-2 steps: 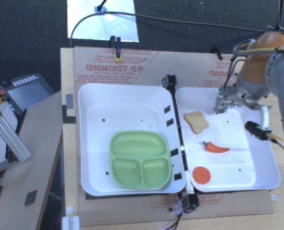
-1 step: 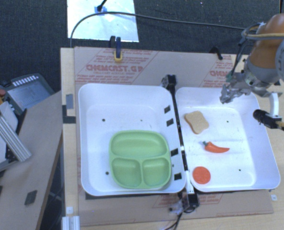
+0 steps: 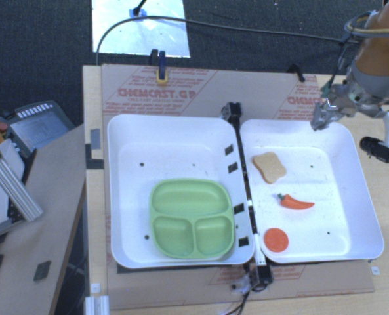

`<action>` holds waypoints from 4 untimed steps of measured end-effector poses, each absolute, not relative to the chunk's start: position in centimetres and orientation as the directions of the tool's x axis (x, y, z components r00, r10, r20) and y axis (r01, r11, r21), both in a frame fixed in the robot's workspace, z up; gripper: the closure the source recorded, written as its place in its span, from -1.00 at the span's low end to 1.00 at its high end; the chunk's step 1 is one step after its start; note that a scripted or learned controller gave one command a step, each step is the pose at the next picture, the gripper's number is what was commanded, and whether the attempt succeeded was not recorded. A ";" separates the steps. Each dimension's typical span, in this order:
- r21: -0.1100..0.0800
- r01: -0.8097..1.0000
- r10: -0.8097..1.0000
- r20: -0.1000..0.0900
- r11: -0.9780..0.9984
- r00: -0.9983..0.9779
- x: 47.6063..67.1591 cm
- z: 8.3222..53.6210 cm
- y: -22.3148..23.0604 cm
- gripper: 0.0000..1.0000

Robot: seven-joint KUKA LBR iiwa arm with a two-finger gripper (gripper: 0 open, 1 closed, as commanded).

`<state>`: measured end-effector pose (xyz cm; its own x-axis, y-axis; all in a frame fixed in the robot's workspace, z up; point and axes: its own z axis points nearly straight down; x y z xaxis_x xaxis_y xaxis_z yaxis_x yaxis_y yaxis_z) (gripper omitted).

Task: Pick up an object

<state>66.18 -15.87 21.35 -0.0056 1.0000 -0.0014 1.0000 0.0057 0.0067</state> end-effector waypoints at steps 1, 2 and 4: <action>0.002 1.000 1.000 0.001 0.008 -0.008 64.1 22.5 -10.7 1.00; 0.000 1.000 1.000 0.001 0.007 -0.007 61.9 22.0 -6.1 1.00; 0.001 1.000 1.000 0.002 0.010 -0.010 59.2 23.4 5.1 1.00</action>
